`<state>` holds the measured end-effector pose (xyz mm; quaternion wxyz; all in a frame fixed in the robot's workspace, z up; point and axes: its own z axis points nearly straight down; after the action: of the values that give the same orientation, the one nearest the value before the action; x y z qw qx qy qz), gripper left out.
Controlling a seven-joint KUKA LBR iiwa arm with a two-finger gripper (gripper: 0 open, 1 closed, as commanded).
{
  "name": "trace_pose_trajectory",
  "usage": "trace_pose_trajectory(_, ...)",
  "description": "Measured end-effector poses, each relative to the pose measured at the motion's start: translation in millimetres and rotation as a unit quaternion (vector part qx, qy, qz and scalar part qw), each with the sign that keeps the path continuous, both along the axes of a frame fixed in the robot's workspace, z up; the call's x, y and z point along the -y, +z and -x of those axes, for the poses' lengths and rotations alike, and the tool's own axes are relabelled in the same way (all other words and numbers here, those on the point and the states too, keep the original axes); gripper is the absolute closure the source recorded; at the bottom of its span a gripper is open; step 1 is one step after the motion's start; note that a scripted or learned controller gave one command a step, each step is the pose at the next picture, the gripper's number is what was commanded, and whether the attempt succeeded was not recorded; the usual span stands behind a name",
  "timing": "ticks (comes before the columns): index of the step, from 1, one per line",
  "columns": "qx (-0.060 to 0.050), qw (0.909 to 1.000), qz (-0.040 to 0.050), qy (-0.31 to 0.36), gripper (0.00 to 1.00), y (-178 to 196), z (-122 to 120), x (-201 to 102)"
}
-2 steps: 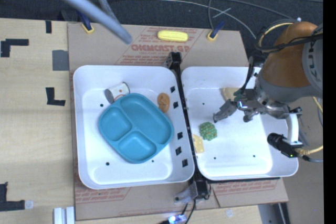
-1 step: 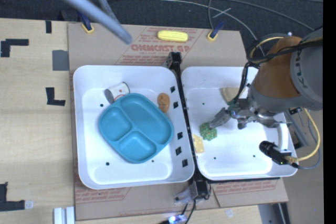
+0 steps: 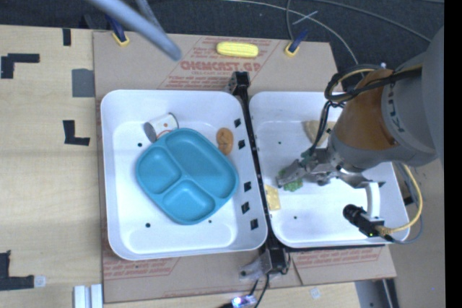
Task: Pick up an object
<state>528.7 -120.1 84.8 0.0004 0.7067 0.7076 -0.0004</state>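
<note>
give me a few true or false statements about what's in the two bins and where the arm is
1. A blue divided tray lies in the left bin. True.
2. The gripper is over the left bin. False: it is down in the right bin.
3. A small white cup lies beside the blue tray. True.
4. A yellow thing lies inside the right bin. False: it lies on the cardboard behind the bins.
5. A small brown thing sits in the left bin near the divider. True.
</note>
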Motion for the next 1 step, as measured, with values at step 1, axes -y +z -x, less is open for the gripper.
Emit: trace_pose_trajectory(1, 0.000, 1.0000, 0.0001, 0.000, 1.00, 12.6, -0.6, 0.2)
